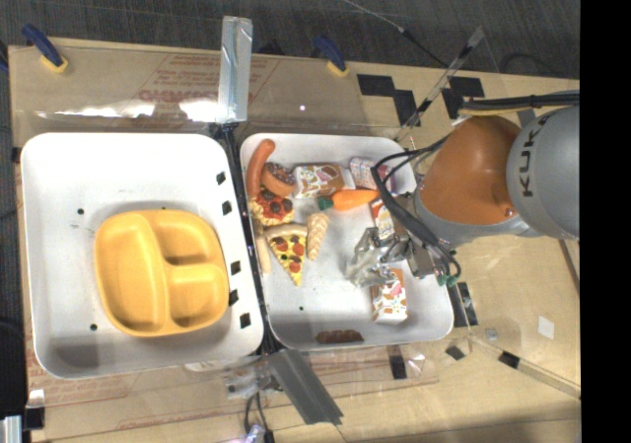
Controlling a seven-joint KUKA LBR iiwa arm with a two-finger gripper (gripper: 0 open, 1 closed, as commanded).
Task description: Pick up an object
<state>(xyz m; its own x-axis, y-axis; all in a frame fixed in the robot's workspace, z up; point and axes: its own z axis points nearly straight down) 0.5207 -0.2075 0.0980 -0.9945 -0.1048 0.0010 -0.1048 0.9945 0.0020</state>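
Gripper [373, 263]: low in right white bin [325, 318], beside small printed carton [391, 299]
Fingers: state unclear
Progress: nothing visibly lifted; grasp and raise remaining

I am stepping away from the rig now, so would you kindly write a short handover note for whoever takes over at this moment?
Tool: low in the right bin, near its right side, just above a small carton. I cannot tell whether it is open or shut, and nothing is visibly held.
Things: the right bin holds toy food, with a sausage, a carrot, a pizza slice and an ice-cream cone towards its left and top. The left bin holds a yellow divided tray.
Done: the arm has reached the pile.
Left: no lift seen; grip and raise one item.
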